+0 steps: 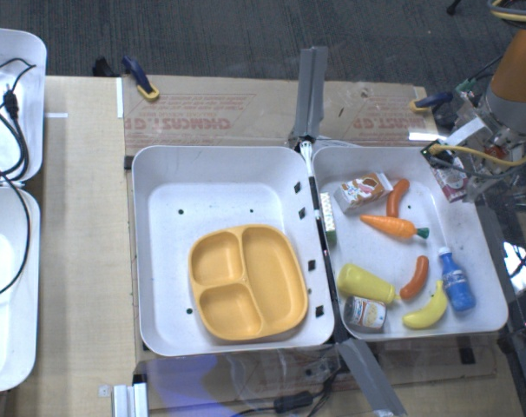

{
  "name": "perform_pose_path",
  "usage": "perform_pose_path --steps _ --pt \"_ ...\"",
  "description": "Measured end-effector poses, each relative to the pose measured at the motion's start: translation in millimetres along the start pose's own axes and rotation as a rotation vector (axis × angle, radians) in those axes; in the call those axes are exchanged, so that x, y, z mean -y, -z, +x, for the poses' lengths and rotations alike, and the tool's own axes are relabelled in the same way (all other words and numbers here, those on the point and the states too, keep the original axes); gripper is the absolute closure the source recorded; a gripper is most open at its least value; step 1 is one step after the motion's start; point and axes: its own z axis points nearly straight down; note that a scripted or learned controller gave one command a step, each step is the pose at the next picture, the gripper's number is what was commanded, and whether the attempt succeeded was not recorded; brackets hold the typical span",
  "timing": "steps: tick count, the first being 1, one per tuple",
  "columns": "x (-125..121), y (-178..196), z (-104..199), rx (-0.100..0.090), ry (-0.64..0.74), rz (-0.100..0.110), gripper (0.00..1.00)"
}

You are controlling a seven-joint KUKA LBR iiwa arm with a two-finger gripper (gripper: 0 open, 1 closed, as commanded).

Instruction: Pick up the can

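Gripper [458,165] is hanging over the right bin [471,224] around 2 o'clock, half lost in cables, so can't tell what it's doing. Can [365,313] is lying at that bin's 7 o'clock, touching the mustard bottle [365,283]. Left bin [159,233] is holding a yellow divided plate [246,281].

I see the can [365,313] at the right bin's [483,233] near edge, just right of the left bin's [150,259] tray [246,281]
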Motion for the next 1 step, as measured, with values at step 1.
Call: perform_pose_path --steps 1 --pt "0.1 -0.4 -0.1 0.001 0.0 0.001 0.0"
